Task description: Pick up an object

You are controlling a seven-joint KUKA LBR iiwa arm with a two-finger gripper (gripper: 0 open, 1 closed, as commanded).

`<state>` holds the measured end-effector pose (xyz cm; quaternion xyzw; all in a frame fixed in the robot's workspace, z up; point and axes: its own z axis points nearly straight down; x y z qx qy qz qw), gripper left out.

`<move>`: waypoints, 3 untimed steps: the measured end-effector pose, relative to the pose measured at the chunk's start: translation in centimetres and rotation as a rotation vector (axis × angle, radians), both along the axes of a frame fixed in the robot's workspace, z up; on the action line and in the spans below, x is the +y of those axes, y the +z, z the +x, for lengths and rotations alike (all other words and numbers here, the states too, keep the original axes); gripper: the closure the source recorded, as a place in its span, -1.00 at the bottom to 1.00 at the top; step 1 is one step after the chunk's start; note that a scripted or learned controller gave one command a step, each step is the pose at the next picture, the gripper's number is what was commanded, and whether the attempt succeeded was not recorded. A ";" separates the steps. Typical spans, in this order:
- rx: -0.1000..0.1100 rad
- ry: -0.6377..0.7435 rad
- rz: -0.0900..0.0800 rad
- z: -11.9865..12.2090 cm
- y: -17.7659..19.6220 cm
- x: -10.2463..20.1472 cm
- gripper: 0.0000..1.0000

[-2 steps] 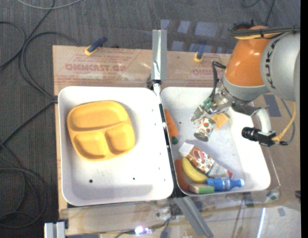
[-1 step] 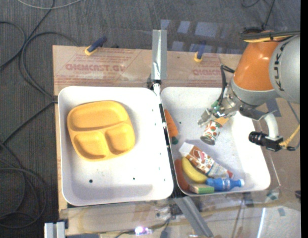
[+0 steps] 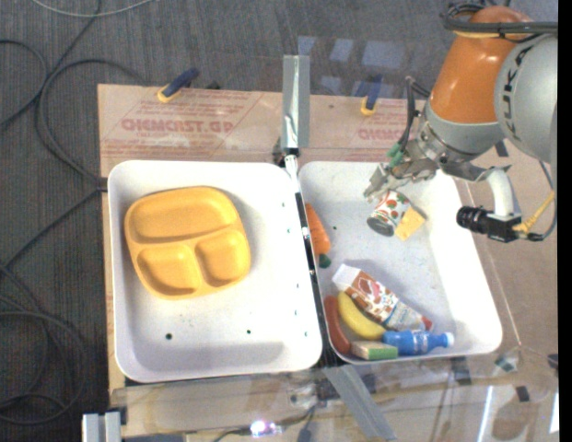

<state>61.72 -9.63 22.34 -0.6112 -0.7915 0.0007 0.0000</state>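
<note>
In the camera view, the arm (image 3: 493,72) reached in from the right, its orange band above the far right corner of the right bin (image 3: 470,274). The gripper (image 3: 392,180) hung low over the upper part of that bin, and its fingers were too small and tangled with the wrist parts for me to tell how far apart they stood or whether they gripped anything. A small can (image 3: 388,212) with a red and white label sat tilted directly under the fingertips, seemingly touching or nearly touching them; contact could not be told. A yellow block (image 3: 412,223) lay just beside the can on its right.

A carrot (image 3: 316,229) lay along the left wall of the right bin. Toward the near end were a carton (image 3: 376,299) lying at a slant, a banana (image 3: 356,319) beside it, a red sausage (image 3: 333,322) along the left edge, a blue bottle (image 3: 416,342) on its side and a pale bar (image 3: 373,349) at the near rim, all crowded together and touching.

The left bin (image 3: 147,339) held a yellow tray (image 3: 187,239) with three compartments, lying flat in its upper half. Both bins rested on a brown board (image 3: 184,127), with clamps (image 3: 178,84) at its far edge and cables (image 3: 32,155) on the floor to the left.
</note>
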 end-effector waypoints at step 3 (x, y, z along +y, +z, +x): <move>0.003 -0.243 0.000 -9.8 3.2 10.8 1.00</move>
